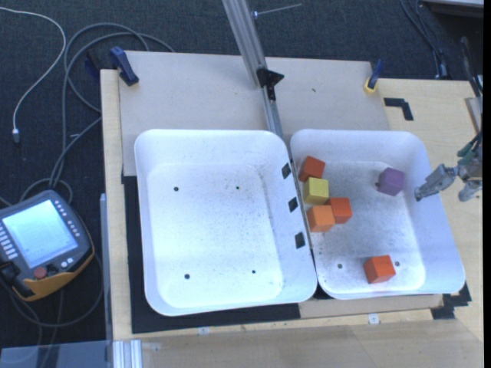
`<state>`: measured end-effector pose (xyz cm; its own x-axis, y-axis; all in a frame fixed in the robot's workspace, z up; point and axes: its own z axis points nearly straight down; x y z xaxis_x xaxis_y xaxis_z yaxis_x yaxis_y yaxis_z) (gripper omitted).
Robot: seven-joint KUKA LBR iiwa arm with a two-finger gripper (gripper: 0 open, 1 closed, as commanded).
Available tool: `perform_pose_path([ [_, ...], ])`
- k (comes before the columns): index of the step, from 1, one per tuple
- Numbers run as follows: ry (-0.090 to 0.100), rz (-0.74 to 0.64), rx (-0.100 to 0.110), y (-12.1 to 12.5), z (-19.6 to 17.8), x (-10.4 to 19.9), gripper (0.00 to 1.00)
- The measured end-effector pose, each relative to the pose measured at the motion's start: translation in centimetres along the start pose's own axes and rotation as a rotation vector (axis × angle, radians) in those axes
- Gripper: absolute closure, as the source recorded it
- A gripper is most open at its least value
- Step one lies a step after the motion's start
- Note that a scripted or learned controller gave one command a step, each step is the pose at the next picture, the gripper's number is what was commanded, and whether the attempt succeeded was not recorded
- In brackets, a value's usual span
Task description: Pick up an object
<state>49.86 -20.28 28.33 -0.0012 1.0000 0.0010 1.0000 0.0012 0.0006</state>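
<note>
The right bin [437,244] holds several small blocks. A purple block [391,181] lies near its far right side. By the left wall sit an orange block [311,168], a yellow block [315,190], and two more orange blocks [340,209] [321,218] packed close together. A lone orange block [379,268] rests near the front. My gripper [449,188] hangs over the bin's right rim, a short way right of the purple block. It is open, its fingers spread, and nothing lies between them.
The left bin [153,205] stands beside the right one, their walls meeting in the middle. A slanted aluminium post [244,33] rises behind them. A teach pendant [38,240] and cables lie on the floor at the left. Clamps [123,66] grip the bench's back corners.
</note>
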Motion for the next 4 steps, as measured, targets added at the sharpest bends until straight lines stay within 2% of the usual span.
perform_pose_path([
  [1,0.004,-0.007,0.007,6.6,9.6,7.0,0.00],
  [2,-0.006,0.002,-0.012,6.7,16.8,8.5,0.00],
  [3,-0.007,0.004,-0.013,6.7,15.9,8.4,1.00],
  [4,0.003,-0.009,-0.006,4.9,8.0,17.1,1.00],
])
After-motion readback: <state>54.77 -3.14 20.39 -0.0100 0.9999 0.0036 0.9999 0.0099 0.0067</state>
